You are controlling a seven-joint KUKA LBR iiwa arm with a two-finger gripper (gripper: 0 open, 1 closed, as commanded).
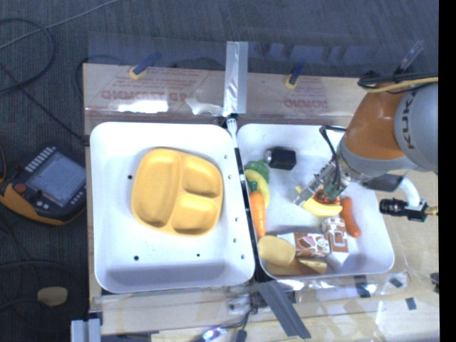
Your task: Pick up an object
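While my pincer (322,189), grip state indiscernible, hovers in the right bin (381,262), the banana (322,207) lies crosswise just beneath it.

Lit evenly and fairly brightly from overhead, with soft, short shadows inside the white bins (100,191). Glared on the plastic sheet (153,95) behind the bins and along the metal front edge (285,294). Slightly soft and grainy throughout; dark carpet (43,63) underexposed.

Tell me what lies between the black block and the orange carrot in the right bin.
The green and yellow toy vegetable lies between the black block and the orange carrot, seen in the camera view.
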